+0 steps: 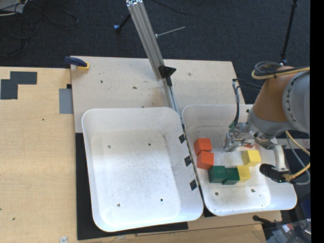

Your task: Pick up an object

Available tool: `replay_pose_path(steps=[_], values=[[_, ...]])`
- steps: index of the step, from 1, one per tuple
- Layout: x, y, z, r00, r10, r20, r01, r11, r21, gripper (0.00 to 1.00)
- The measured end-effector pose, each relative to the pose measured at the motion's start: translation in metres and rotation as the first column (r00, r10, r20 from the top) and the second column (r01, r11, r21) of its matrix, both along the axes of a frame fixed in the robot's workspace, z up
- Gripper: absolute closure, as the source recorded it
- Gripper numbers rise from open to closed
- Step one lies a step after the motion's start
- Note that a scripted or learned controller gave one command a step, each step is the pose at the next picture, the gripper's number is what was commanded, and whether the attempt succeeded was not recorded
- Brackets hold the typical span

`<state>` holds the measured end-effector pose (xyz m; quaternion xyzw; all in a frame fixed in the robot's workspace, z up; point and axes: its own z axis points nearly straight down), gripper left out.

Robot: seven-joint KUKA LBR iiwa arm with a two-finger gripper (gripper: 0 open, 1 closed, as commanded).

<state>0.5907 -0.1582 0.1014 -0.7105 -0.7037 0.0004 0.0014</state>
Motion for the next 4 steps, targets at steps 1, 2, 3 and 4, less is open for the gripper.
replay_pose_path(steps=[1,2,3,4], values=[[0.0,-0.008,0.046,1.0,0.003,0.004,-0.003,1.0,-0.002,1.0],[0.0,-0.009,0.099,1.0,0.012,0.005,-0.012,1.0,-0.002,1.0],[0.0,0.05,0.11,1.0,0.014,0.0,-0.014,1.0,0.002,1.0],[-0.008,0.108,0.122,1.0,0.014,-0.001,-0.014,1.0,0.003,1.0]])
